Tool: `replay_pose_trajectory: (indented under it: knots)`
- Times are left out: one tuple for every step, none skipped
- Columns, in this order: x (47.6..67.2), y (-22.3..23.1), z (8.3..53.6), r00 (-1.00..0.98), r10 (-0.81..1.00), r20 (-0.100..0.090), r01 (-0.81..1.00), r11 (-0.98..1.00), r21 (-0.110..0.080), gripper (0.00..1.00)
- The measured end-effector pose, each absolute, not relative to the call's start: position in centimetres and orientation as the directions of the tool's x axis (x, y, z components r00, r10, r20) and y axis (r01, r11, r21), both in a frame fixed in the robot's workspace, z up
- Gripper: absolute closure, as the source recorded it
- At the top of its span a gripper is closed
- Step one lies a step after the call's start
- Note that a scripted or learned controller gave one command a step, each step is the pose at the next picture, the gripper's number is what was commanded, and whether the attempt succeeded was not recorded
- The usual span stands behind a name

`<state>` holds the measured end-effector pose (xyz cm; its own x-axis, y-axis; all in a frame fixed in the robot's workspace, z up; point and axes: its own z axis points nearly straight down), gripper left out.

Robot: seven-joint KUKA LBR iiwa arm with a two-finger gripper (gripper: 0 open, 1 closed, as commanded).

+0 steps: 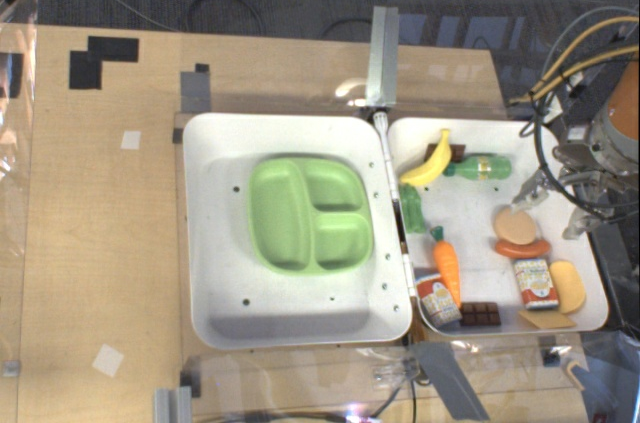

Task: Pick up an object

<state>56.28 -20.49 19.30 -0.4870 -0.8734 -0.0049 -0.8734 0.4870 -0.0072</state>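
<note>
The right bin (pixel 470 211) holds several toy foods: a banana (pixel 425 166), a green bottle (pixel 481 169), a carrot (pixel 447 268), a tan bun (pixel 516 228) over a red sausage (pixel 523 249), a small red-and-white carton (pixel 536 281) and a yellow lemon-like piece (pixel 567 283). My gripper (pixel 553 209) hangs over the bin's right side, just right of and above the bun. Its two fingers are spread open with only bare bin floor between them. Nothing is held.
The left bin (pixel 215 241) carries a green divided plate (pixel 310 213). A small can (pixel 437 299), a chocolate bar (pixel 480 315) and a cracker (pixel 545 319) lie along the right bin's front edge. Cables loop above the arm at the right.
</note>
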Motion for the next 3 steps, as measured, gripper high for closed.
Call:
replay_pose_trajectory:
  knots:
    - [51.6, -20.6, 10.2, -0.427, -0.904, -0.004, -0.904, 0.427, -0.022, 0.00]
    - [49.7, -13.3, 9.7, -0.415, -0.910, -0.001, -0.909, 0.415, -0.033, 0.00]
    - [49.7, -10.3, 9.8, -0.433, -0.901, 0.005, -0.901, 0.433, -0.037, 0.00]
